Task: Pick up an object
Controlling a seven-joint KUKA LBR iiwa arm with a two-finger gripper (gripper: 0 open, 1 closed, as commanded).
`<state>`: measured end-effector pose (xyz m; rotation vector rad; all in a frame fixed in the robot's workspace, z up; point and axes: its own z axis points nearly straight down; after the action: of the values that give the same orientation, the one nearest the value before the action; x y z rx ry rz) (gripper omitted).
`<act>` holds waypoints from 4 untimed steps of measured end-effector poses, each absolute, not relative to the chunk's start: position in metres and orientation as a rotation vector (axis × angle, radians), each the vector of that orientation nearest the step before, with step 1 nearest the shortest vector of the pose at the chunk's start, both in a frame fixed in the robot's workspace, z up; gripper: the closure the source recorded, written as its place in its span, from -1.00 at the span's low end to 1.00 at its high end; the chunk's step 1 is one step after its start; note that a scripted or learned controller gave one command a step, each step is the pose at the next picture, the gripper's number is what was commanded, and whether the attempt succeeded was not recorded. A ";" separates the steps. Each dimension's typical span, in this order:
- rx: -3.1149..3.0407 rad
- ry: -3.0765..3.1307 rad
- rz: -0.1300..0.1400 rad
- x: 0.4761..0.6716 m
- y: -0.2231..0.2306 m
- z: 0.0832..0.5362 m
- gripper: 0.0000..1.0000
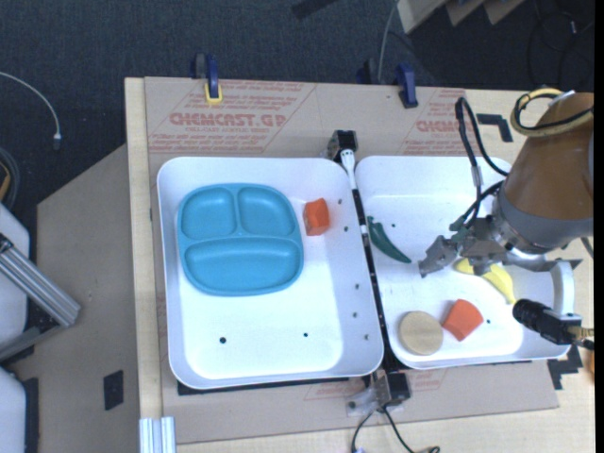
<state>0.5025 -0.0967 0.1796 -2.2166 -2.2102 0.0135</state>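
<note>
Right bin [415, 182]: gripper [444, 256] low beside yellow banana [491, 276], jaw state can't tell; risk = curved fruit skids off toward nearby orange block [461, 318], empty close.

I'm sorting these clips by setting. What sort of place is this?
Probably a robotics lab or test bench, not a home: a robot arm reaches over two white bins of toy-like items on a protective-papered board held by blue clamps, with loose cables around.
</note>
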 end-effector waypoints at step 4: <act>-2.223 -2.220 0.000 0.499 -0.090 0.100 1.00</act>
<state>0.4990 -0.0905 0.0997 -2.2232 -2.2197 0.0001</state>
